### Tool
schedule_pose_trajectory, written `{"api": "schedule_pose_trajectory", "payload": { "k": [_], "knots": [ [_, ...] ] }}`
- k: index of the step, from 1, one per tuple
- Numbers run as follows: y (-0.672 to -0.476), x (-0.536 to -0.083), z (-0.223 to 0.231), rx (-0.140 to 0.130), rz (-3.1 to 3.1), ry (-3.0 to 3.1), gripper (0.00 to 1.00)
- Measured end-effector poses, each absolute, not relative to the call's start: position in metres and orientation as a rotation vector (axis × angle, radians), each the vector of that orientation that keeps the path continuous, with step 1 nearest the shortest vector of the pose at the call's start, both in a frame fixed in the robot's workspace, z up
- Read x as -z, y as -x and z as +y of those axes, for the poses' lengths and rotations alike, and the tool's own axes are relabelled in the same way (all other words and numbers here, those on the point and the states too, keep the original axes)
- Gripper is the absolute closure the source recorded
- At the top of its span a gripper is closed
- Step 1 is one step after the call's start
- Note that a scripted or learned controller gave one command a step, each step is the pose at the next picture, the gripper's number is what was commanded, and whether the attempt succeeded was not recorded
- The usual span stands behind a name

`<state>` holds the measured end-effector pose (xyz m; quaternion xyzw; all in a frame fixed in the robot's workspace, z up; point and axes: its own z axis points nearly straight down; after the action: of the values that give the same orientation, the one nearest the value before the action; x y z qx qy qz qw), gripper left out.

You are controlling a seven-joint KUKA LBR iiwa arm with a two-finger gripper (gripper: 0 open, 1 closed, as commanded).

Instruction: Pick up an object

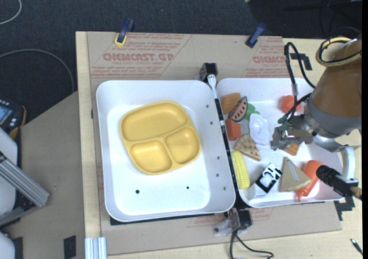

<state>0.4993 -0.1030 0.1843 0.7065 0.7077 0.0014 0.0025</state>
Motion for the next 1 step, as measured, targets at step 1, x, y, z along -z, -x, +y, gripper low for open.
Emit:
{"api": "schedule_pose_trajectory", "payload": {
  "k": [1],
  "knots": [
    [-0.5006,-0.2275,-0.1029,-0.005,2.219,-2.215,1.0]
  ]
}}
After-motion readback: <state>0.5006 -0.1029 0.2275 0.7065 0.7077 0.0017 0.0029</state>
